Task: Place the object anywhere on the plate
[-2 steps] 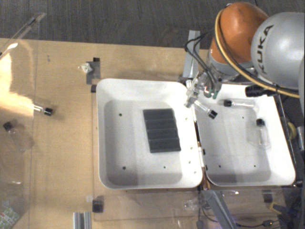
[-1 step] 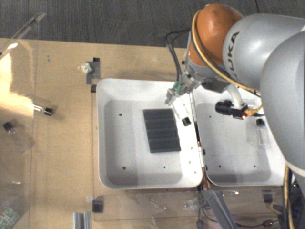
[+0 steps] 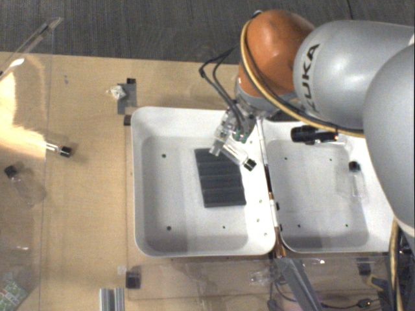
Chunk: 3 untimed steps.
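A dark ribbed rectangular plate (image 3: 220,179) lies flat in the middle of the left white bin (image 3: 152,225). My gripper (image 3: 228,142) hangs over the plate's upper right corner, reaching in from the right under the orange-banded wrist. A small clear tube with a black cap (image 3: 242,158) sits between its fingers, slanting down to the right. The cap end pokes out just past the plate's right edge. The gripper is shut on this tube.
A second clear tube with a black cap (image 3: 354,177) lies in the right bin (image 3: 324,238). A similar tube (image 3: 57,149) and a clear item (image 3: 23,185) lie on the bench at left. A black bracket (image 3: 128,96) stands by the left bin's far corner.
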{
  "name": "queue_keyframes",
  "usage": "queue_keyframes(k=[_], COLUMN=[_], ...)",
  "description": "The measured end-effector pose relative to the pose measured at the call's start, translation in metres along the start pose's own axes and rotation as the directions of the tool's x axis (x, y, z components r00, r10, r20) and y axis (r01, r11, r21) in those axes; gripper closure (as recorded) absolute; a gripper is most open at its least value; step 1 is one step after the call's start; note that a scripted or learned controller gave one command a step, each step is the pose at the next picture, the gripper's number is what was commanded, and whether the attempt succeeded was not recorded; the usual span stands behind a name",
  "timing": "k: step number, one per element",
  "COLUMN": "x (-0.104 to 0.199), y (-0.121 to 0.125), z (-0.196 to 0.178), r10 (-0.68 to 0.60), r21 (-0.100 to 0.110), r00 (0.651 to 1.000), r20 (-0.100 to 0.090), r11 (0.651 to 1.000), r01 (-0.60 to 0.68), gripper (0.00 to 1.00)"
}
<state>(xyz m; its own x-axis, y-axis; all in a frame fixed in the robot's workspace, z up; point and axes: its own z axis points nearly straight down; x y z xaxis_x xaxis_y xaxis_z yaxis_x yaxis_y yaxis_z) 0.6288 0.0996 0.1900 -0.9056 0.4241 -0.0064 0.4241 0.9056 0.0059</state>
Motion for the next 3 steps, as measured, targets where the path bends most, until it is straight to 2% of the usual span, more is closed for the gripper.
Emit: queue_keyframes(k=[1, 2, 3], x=[0.011, -0.012, 0.007], y=[0.017, 0.071, 0.113], z=[-0.007, 0.016, -0.066], r10=[-0.532, -0.796, -0.983], r21=[-0.001, -0.002, -0.001], r00=[0.847, 0.606, 0.182], r20=[0.002, 0.002, 0.005], r11=[0.847, 0.606, 0.182], r01=[0.532, 0.796, 0.983], gripper=[1.0, 1.0, 1.0])
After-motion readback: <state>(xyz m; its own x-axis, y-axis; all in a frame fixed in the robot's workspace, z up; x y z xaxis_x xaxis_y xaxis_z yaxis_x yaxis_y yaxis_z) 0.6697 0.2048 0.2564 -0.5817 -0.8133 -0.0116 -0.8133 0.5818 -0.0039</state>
